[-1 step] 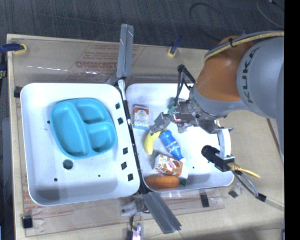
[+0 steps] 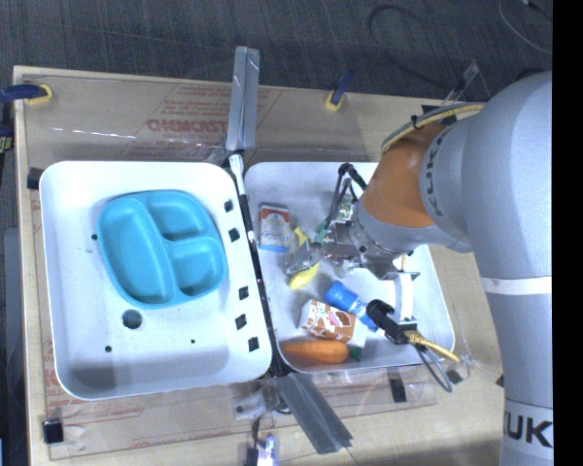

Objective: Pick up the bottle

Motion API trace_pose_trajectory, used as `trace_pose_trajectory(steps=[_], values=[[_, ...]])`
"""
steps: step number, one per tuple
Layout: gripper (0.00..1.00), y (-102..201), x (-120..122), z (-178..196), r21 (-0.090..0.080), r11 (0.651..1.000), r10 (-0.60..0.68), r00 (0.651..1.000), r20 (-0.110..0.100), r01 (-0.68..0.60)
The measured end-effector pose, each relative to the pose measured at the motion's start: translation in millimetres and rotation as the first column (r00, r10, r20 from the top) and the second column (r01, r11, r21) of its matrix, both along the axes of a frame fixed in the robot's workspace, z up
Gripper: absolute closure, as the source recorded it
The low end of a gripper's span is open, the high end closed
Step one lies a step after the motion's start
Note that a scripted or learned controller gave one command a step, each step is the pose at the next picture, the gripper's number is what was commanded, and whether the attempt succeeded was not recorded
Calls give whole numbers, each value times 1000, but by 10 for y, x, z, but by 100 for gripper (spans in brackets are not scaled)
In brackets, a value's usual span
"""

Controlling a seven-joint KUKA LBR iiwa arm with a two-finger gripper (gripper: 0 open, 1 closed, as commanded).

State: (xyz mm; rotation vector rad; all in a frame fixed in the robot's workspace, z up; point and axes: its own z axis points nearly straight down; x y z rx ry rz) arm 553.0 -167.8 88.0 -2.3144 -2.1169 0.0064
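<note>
The gripper [image 2: 316, 250] is low inside the right bin [image 2: 437, 304], among the items there, and I cannot tell its state. The bottle [image 2: 342, 297], with a blue body, lies in the same bin just beside it, near a yellow item [image 2: 303, 277], a small packet [image 2: 274, 227], a snack packet [image 2: 327, 321] and an orange carrot-like toy [image 2: 314, 352]. The left bin [image 2: 63, 250] contains a blue divided tray [image 2: 161, 247].

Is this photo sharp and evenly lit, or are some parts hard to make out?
Camera view: lighting is soft and fairly even; the blue divided tray and left bin read clearly, with mild shadow along the bin's lower wall. The small items in the right bin are slightly blurred, and the arm darkens the clutter near the end effector.
</note>
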Motion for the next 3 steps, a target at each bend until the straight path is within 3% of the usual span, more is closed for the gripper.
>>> trace_pose_trajectory(steps=[1, 2, 3], values=[[0, -280, -517, 11, 1, 1000, 23, 1000, 2, -23], [100, -285, -503, 81, 0, 1000, 29, 1000, 1, -29], [100, 223, -707, 1282, -1, 990, -142, 990, 0, 142]])
